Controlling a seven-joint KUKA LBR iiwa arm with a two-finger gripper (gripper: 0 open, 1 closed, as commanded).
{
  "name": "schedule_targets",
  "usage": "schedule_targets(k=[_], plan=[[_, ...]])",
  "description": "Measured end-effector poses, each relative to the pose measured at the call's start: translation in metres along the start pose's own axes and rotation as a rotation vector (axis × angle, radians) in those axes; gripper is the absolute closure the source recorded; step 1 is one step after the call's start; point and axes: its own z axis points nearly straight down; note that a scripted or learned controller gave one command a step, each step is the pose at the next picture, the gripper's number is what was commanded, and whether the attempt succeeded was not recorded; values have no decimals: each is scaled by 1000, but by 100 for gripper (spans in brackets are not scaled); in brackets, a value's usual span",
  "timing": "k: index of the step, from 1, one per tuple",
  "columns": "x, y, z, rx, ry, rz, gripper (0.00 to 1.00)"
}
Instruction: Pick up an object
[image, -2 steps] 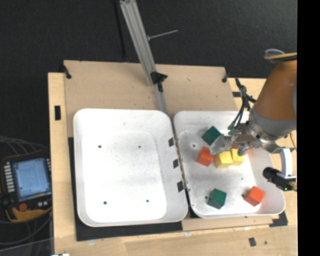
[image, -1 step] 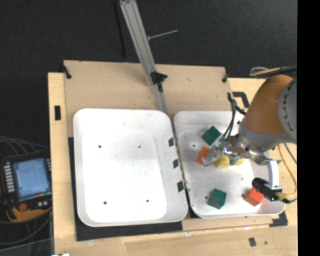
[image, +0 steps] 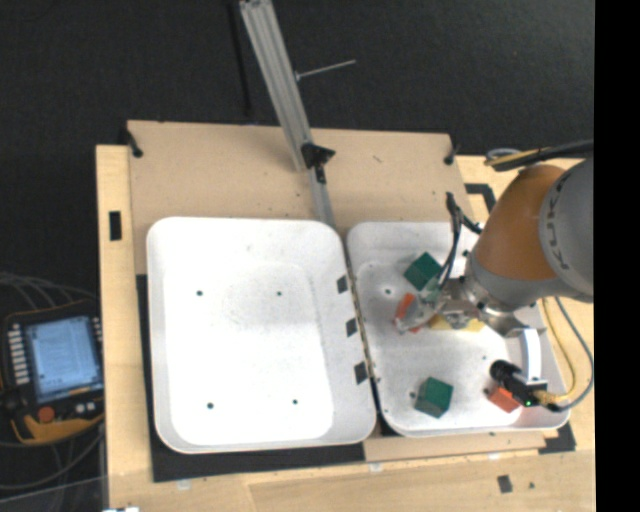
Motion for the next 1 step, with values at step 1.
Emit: schedule_targets(k=[1], plan=[[2, -4, -2, 15, 7, 7, 100]])
